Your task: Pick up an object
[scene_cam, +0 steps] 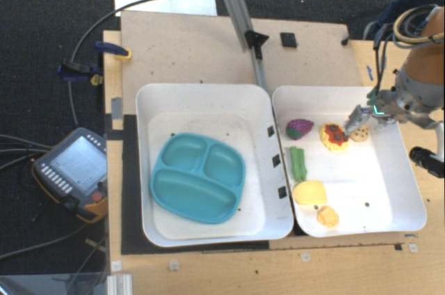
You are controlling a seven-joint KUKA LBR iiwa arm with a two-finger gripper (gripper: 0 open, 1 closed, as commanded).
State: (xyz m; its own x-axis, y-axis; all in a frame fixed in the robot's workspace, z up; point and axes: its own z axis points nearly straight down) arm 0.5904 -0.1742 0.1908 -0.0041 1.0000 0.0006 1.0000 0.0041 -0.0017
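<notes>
Camera view, looking down at a slant: I see two white bins side by side on the bench. The left bin [142, 147] carries a teal compartment tray [199, 177], lying flat near its middle. The right bin [403, 189] carries the loose toy food. Along its left wall lie a purple piece [300, 127] at the top, a green strip [297, 163] below it, then a yellow lump [309, 193] and a small orange-yellow piece [327, 217] just beside that lump. Farther right sits a yellow and red pizza-like piece [334, 136], with a small tan cookie [359, 134] just beside it. Outside the bins I note a teach pendant [73, 172] at the left, cables on the dark floor, a metal pole [236, 8] slanting over the back of the bench, and a small black block [289, 40] near it. The arm comes in from the right over the far corner of the right bin. The gripper [358, 121] hangs low, right over the cookie and next to the pizza piece; its tips seem to be at or touching the cookie. I cannot tell how far the claw is open, nor whether anything sits in it; the tips are too small and blurred.
</notes>
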